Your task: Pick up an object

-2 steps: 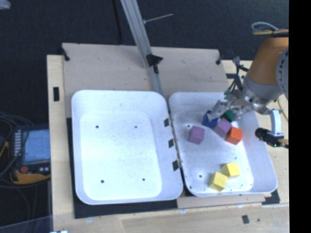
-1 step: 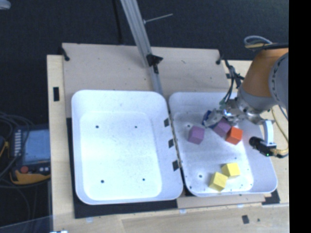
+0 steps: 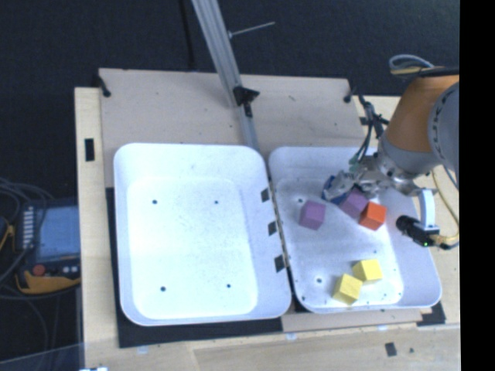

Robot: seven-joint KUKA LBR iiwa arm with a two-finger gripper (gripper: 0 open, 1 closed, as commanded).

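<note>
Gripper (image 3: pixel 348 190): hanging low in right bin (image 3: pixel 340 300) — spread not discernible.
Targets: purple block (image 3: pixel 355 204) and orange block (image 3: pixel 373 216) lying just beneath — likely being approached.

Pale wooden bench (image 3: pixel 89 207) on dark carpeted floor (image 3: pixel 46 29), tan board (image 3: pixel 170 107) across its top, slanted metal rail (image 3: pixel 220 49) from twelve o'clock, handheld control pendant (image 3: pixel 50 242) with cables (image 3: pixel 11 195) at nine o'clock
</note>
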